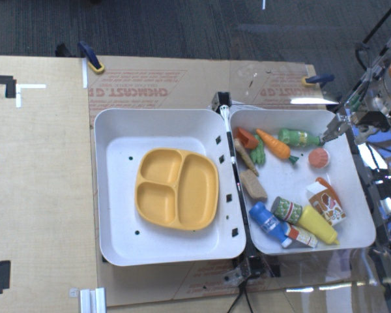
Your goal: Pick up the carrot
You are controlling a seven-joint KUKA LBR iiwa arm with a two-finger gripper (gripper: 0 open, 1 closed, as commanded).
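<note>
The carrot [274,144] is orange with a small green tip and lies at a slant in the back middle of the right bin [360,194]. Just behind it to the right lies a green bottle [298,137]. My gripper [330,132] hangs at the bin's back right corner, right of the green bottle and above a round red fruit [318,157]. It is well apart from the carrot and nothing shows in it.
A green pepper [259,152], a red piece [246,137] and brown bread pieces [251,181] lie left of the carrot. A blue bottle [268,219], green can [287,208], yellow bottle [318,225] and carton [327,203] fill the front. The left bin [111,175] holds a yellow divided plate [178,189].
</note>
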